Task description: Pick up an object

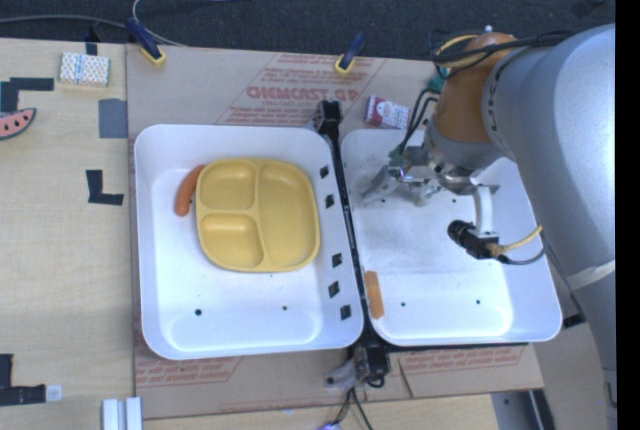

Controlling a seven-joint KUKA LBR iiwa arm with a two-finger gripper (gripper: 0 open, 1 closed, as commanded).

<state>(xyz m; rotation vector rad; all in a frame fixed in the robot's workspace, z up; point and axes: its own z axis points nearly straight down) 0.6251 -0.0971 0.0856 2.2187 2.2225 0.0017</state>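
Small orange sausage-shaped toy (372,294) lying against the left wall of the right shallow white bin (520,318), near its lower-left corner; probably light, stiff and smooth, best pinched across its narrow middle, though crowded by the wall. Metal gripper (392,182) low near that bin's upper-left corner, well apart from the toy, open or closed impossible to tell. In the left white bin (160,318), a yellow three-compartment plastic plate (258,215) with a second orange sausage shape (185,191) at its left edge.
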